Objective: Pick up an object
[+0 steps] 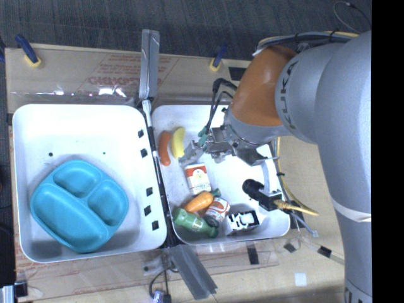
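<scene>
The right bin holds several small things. A yellow banana and an orange sausage lie side by side near its left wall. Below them is a white and red carton. An orange carrot, a green bottle, a red and white can and a black and white item crowd the front edge. My gripper hangs over the bin just right of the banana and above the carton. Nothing is visibly held in it.
The left bin holds a blue divided plate in its front half. A grey divider strip runs between the bins. The arm's bulk covers the right bin's back right part. Blue clamps sit on the bench's far edge.
</scene>
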